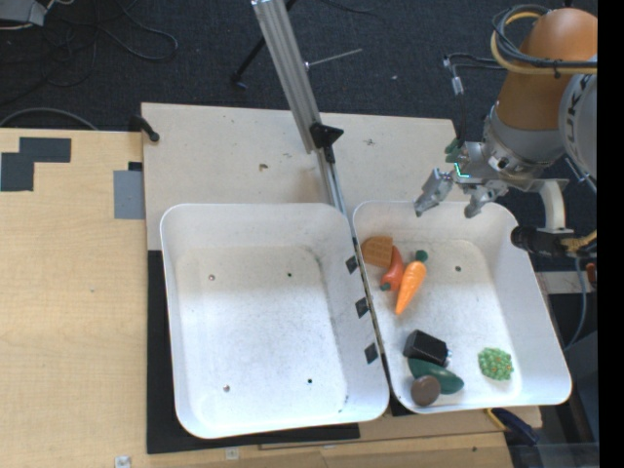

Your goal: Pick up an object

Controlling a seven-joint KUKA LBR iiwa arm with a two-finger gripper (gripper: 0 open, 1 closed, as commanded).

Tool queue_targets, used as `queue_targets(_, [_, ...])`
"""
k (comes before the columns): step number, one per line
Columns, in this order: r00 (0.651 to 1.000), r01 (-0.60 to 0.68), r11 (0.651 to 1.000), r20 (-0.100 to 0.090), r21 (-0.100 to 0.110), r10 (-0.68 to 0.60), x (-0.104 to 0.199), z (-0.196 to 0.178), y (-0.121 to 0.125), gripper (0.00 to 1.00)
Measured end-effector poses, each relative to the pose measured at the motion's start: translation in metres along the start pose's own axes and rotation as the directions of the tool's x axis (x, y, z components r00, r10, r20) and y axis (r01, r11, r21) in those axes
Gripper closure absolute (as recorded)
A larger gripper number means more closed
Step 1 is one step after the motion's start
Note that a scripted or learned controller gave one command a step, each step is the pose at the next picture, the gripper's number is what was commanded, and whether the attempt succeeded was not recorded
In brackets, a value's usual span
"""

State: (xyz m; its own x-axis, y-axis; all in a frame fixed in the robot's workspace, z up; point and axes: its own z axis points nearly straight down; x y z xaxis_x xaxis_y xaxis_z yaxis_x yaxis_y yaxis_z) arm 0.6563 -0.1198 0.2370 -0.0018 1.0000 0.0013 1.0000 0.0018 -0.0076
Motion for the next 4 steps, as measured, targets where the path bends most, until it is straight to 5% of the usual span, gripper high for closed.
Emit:
queue_targets(1, [1.000,0.002,1.000,0.001,-0.004,-0.002,0.000,-0.003,0.001,0.00])
queue_targets(4, [1.000,0.004,1.000,-0.002,-0.007,-0.004,0.013,0.142,0.012,0.00])
